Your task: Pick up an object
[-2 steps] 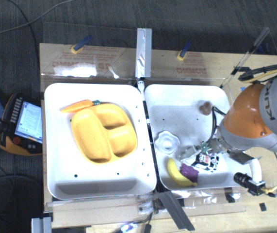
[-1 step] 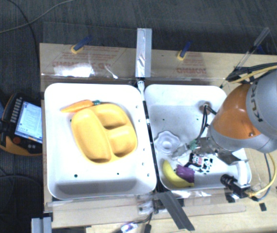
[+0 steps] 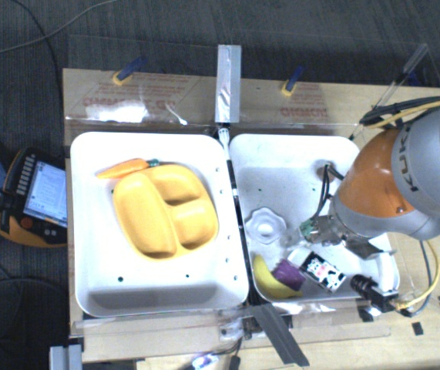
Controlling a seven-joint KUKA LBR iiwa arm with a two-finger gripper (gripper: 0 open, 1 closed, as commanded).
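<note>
In the camera view you have two white bins on the table. The left bin (image 3: 89, 284) holds one glossy yellow divided tray (image 3: 166, 210) and one orange carrot (image 3: 121, 168) touching its upper edge. The right bin (image 3: 281, 156) holds one clear round cup (image 3: 267, 226), one yellow banana (image 3: 270, 282), one purple piece (image 3: 287, 273) and one black-and-white box (image 3: 323, 272), clustered near the front, beside the gripper (image 3: 317, 230).

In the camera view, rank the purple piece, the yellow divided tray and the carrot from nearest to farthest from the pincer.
1. Purple piece, right bin, just left of and below the pincer.
2. Yellow divided tray, middle of the left bin.
3. Carrot, left bin's far left, above the tray.
</note>
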